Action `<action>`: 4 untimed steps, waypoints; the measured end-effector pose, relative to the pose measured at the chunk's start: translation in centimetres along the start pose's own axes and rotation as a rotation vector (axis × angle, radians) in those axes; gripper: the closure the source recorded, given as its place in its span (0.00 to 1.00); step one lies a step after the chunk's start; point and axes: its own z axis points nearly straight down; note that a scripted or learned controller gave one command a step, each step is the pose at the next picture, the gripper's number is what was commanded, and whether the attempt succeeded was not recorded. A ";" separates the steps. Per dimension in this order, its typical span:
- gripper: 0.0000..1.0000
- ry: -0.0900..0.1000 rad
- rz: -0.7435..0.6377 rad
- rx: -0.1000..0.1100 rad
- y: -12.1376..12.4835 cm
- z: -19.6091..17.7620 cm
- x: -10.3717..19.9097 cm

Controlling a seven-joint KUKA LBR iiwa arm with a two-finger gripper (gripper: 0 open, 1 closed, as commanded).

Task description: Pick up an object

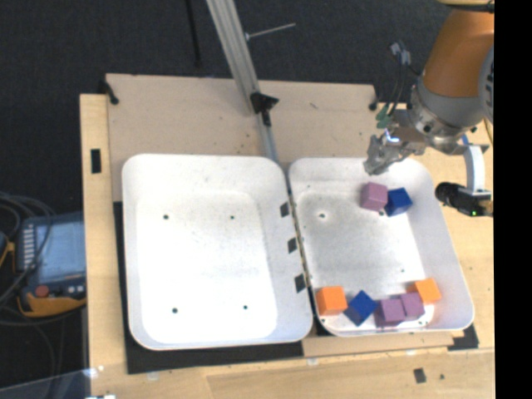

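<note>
You see two shallow white bins side by side on the tabletop (pixel 332 98). The left bin (pixel 150 181) shows you only its white floor with a few small dark dots.

The right bin (pixel 445 248) holds all the blocks. In its far part you find a purple block (pixel 374 196) and a blue block (pixel 399 200); these two touch each other, the blue one at the right of the purple one. Along the near edge of the same bin lies a row of blocks: an orange block (pixel 332 299) at the left, then a second blue block (pixel 361 307) just beside it, then two more purple blocks (pixel 400 308) pressed together, and at the right end a second orange block (pixel 427 289), a little farther than its neighbours.

The arm (pixel 461 56) comes in from the right, with its orange band above the grey wrist. The tool (pixel 381 158) hangs over the far edge of the right bin, just beyond the purple block and the blue block, near them. You cannot tell from this view if its fingers are apart or together, and no block is seen between them.

At the far left of the tabletop, outside it, a small screen device (pixel 54 252) lies with cables. A metal bar (pixel 237 52) runs at a slant from the far side toward the gap between the bins.
</note>
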 end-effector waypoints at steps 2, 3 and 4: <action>1.00 0.001 0.000 0.006 -2.6 0.0 9.7; 1.00 0.002 -0.002 0.006 -4.1 0.0 14.6; 1.00 0.001 -0.001 0.008 -5.0 2.1 19.5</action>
